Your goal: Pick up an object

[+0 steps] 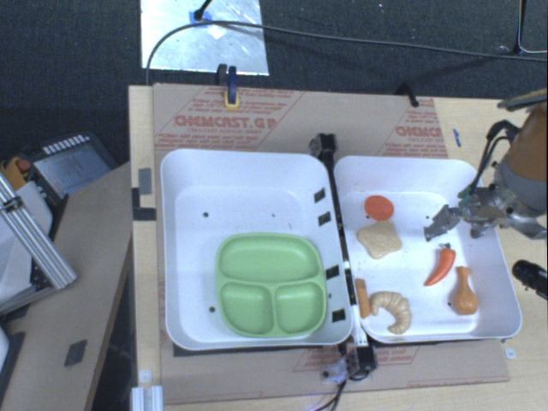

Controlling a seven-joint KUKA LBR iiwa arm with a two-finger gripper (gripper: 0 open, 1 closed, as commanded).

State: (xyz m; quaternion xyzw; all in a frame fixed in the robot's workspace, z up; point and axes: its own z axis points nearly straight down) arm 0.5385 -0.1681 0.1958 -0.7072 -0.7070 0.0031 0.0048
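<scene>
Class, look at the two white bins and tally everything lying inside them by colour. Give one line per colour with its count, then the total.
Green: 1, the divided plate in the left bin
Red: 2, the round piece and the chilli pepper
Orange: 2, the small stick and the gourd-shaped piece
Tan: 2, the flat biscuit-like piece and the croissant
Total: 7

Arm (pixel 527 174) cut by right edge

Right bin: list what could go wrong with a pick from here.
1. The red pepper and the orange gourd-shaped toy lie close together, so the tool may nudge one while closing on the other.
2. Both sit near the right bin wall, which could block a finger.
</scene>
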